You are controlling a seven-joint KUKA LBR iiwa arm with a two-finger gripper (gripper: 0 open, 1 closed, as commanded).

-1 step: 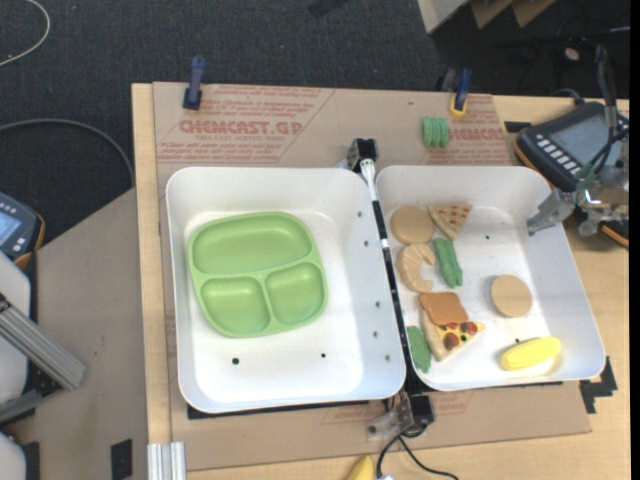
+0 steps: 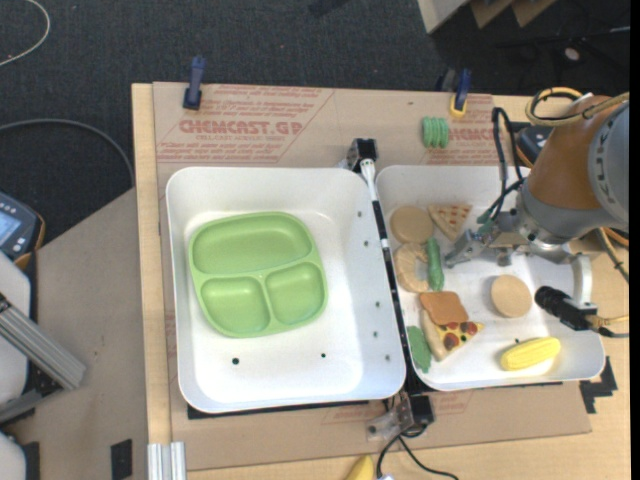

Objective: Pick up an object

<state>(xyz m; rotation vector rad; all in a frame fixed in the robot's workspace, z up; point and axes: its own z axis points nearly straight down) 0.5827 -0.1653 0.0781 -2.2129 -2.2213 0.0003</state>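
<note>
The grey arm with its orange band (image 2: 568,168) reached in over the right shallow white bin (image 2: 590,363), and its gripper (image 2: 470,243) hung low near the middle of that bin, its thin metal parts pointing toward the divide between the two bins; whether it was apart or together could not be told from above, and nothing could be made out clamped in it. Taking the right bin as the landmark, the toy food lay scattered inside it: a tan round flat cracker (image 2: 408,224) near its far left corner, a triangular pizza slice with red spots (image 2: 450,217) just beside that, and a slim green bean-like piece (image 2: 434,263) lying partly over a second pale round cracker (image 2: 411,266) along its left wall. Closer to its near edge sat an orange-brown square toast piece (image 2: 443,308) touching another pizza wedge (image 2: 452,336), with a green pod-shaped piece (image 2: 418,349) at the near left corner. A tan round bun (image 2: 510,295) rested around the bin's middle, just beside the gripper, and a yellow corn cob (image 2: 530,353) lay near its near wall. To the left of this bin, the left white bin (image 2: 190,358) held a light green three-compartment plate (image 2: 259,272). Beyond the right bin's far edge, a small green ribbed piece (image 2: 435,132) sat on the cardboard-covered surface (image 2: 290,118).
</note>
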